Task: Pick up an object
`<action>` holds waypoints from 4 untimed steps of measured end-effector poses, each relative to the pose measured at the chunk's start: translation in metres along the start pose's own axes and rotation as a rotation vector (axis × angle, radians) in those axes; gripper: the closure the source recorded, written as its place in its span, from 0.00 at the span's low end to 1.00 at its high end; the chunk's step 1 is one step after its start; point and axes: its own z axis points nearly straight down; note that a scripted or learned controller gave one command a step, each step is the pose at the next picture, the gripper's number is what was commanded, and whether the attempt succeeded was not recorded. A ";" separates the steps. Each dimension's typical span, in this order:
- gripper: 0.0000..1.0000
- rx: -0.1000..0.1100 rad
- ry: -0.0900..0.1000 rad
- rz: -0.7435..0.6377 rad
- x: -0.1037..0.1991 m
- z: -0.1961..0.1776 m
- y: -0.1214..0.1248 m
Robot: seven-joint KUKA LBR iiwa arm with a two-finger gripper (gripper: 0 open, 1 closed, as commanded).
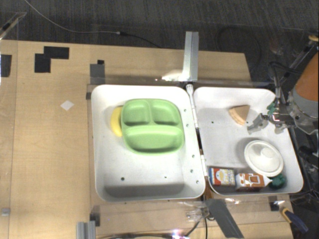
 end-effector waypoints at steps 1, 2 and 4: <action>0.00 -0.001 -0.001 -0.123 -0.001 0.038 0.072; 0.00 -0.004 -0.002 -0.185 0.000 0.103 0.118; 1.00 -0.005 -0.001 -0.195 0.076 0.005 0.094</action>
